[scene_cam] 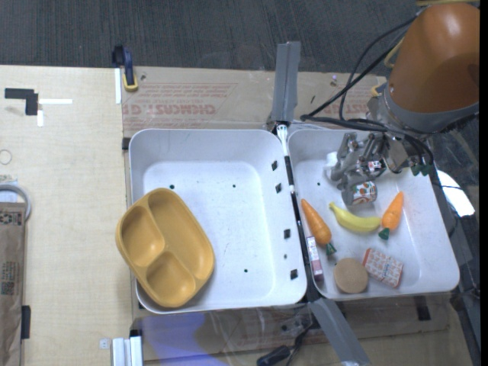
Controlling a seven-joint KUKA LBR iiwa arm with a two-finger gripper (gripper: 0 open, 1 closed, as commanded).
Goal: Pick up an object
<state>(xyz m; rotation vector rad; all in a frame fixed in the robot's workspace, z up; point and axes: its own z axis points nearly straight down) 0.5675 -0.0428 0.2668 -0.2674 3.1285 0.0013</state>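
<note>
Your gripper (358, 175) hangs over the small can (364, 193), its grip state unclear, and may nudge the banana (355, 219) just beside it.

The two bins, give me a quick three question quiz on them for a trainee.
1. True or false: the yellow divided tray lies in the left bin.
2. How many carrots are in the right bin?
3. What lies nearest below the gripper: A banana, B tray, C round tan disc?

Key: 1 true. 2 two. 3 A.
</note>
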